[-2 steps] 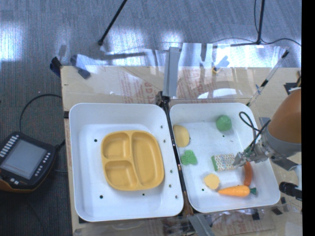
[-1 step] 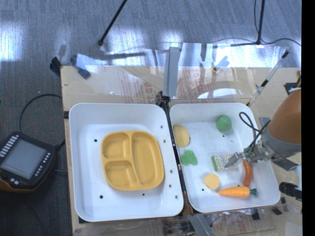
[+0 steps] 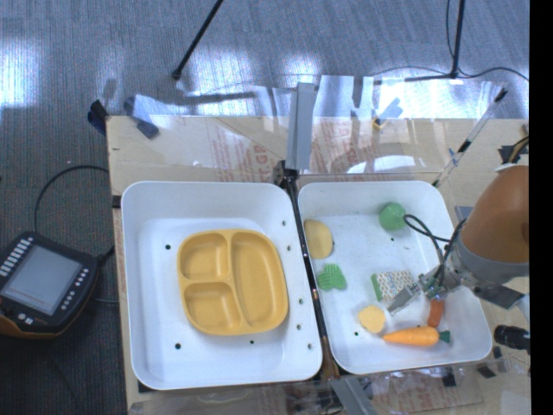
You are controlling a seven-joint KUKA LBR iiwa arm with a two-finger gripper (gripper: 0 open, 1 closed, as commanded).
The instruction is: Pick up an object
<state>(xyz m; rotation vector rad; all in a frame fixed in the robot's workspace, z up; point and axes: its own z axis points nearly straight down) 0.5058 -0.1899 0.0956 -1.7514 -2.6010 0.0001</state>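
A grey KUKA arm (image 3: 505, 232) leans in from the right over two white bins on the bench. The left bin (image 3: 147, 232) carries a yellow divided plate (image 3: 232, 281). The right bin (image 3: 346, 201) holds the pickings: a toy carrot (image 3: 413, 337) at the front, a pale yellow half-round (image 3: 318, 239) by the inner wall, a patterned block (image 3: 392, 283), a green ball (image 3: 392, 215), a green ridged piece (image 3: 331, 277), a yellow disc (image 3: 372, 319) and a small orange piece (image 3: 435, 313). The gripper (image 3: 415, 293) hangs low just beside the block, nothing visibly between its tips; whether they are spread cannot be told. It looks like the approach stage; next it would need to settle over one item and close.
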